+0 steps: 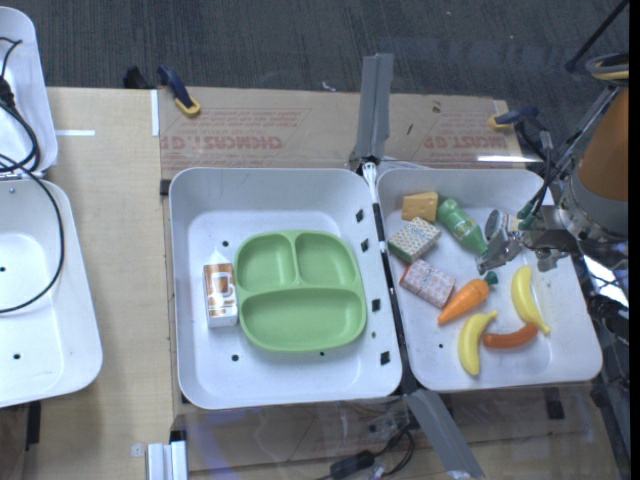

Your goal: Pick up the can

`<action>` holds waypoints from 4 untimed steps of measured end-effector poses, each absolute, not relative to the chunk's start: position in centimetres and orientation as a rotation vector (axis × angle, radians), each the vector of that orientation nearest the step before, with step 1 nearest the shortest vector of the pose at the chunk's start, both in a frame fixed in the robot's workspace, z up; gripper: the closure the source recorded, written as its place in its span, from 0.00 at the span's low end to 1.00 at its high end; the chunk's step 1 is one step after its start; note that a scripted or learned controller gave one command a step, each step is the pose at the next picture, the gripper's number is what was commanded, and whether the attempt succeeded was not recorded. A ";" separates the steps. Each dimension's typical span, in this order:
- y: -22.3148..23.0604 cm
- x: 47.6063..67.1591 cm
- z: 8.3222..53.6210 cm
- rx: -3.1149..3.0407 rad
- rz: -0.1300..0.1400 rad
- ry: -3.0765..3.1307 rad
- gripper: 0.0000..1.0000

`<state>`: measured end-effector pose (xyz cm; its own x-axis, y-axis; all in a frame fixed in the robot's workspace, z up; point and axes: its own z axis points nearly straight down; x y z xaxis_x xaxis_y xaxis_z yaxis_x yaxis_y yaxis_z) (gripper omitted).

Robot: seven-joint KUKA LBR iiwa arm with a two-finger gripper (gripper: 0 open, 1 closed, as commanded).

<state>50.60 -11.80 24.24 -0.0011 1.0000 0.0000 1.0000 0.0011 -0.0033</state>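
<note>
Two bins on the counter (110, 198), and my jaws hang over the right bin (570, 363), near its right wall. They read as a tangle of grey metal with cables across it, so I cannot tell whether they are open or closed. Nothing is visibly gripped between them. My arm (610, 158) is cut off by the frame edge; only an orange patch and some grey of it show.

Just beside the jaws toward the view's left: green bottle (460, 225), lying tilted. A carrot (463, 301) lies just below the jaws, its green end closest to them. A banana (527, 298) sits below and slightly right of the jaws, with an orange pepper (510, 338) and a second banana (472, 343) further below. Two patterned blocks (413, 239) and a yellow wedge (420, 206) are left of the jaws, past the bottle.

The can (221, 294) is well apart from the jaws, far to their left and a little lower in the view, in the left bin (190, 228). It has a white and orange label; it is too small to read the print or its shape. It lies against the left edge of the green divided plate (300, 290), which sits between the can and the jaws, as does the wall where the bins meet.
</note>
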 end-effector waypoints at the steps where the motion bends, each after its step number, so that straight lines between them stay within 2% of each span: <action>1: -18.5 55.9 26.4 -2.275 0.004 -2.165 0.00; 2: -20.8 62.9 18.5 -2.173 0.003 -2.270 0.00; 3: -21.0 64.0 9.1 -2.168 -0.010 -2.266 0.00; 4: -21.3 64.1 10.2 -2.172 -0.006 -2.269 1.00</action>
<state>64.07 -21.32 10.18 -0.0435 0.9990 0.0028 0.9990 0.0435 0.0025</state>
